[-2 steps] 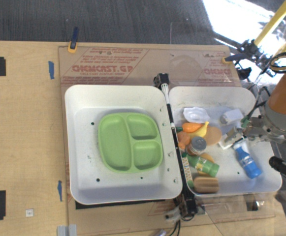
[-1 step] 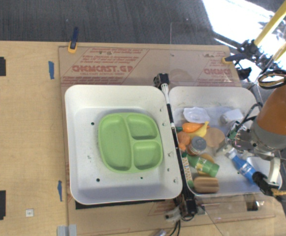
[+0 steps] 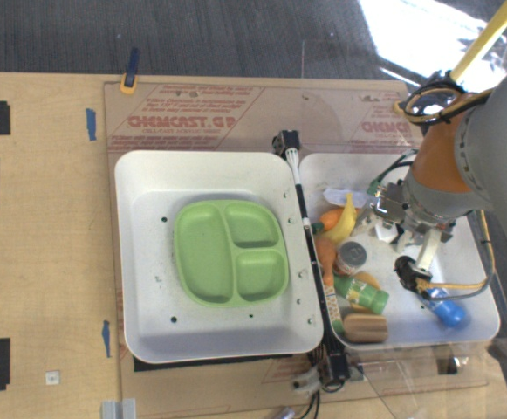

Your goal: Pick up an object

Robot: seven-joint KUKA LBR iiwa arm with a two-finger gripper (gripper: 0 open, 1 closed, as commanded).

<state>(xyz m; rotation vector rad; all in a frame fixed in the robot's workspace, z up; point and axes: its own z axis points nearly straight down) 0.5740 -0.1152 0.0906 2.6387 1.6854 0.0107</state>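
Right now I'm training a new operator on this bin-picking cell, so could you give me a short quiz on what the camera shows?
1. True or false: the green divided plate lies in the left bin.
2. Over which bin is the gripper? A) left B) right C) neither
3. What colour is the object nearest the right bin's lower right corner in the view?

Key: 1 true; 2 B; 3 blue.

Lying in the right bin [image 3: 428, 339]: yellow banana [image 3: 347, 216], orange carrot [image 3: 325, 253], round grey tin [image 3: 352, 255], green bottle [image 3: 364, 295] on its side, brown roll [image 3: 365, 327], blue ball [image 3: 449, 311].
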